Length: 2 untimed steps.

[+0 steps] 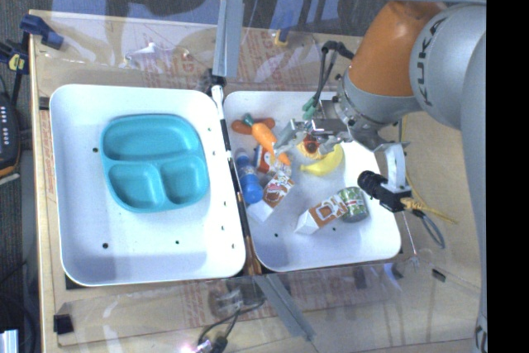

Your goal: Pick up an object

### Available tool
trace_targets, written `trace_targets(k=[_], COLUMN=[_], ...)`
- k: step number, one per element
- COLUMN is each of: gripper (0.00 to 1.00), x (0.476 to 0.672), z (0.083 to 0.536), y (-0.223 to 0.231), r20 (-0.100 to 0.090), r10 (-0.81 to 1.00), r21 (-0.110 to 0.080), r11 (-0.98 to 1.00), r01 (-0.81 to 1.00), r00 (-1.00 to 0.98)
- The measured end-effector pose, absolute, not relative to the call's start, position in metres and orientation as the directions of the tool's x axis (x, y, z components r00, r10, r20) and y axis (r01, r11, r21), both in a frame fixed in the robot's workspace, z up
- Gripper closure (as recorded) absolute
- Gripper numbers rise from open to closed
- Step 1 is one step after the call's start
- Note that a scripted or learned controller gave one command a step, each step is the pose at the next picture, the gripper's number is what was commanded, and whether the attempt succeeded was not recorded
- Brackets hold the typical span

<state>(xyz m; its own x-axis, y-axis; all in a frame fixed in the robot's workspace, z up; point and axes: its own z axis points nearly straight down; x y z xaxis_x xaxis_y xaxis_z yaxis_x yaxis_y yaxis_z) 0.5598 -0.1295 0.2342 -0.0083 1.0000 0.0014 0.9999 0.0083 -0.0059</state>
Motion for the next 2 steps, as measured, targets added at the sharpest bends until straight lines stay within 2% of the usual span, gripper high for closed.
trace_targets(k=[1, 2], gripper=[0.00, 1.00], x=[0.604, 0.605], z=[0.105, 0.115], y=[-0.112, -0.112], r20=[-0.004, -0.005], r10=[0.995, 0.994], r21=[0.000, -0.001], r11=[0.099, 0.105], r01=[0.995, 0.995], r00=[-0.099, -0.105])
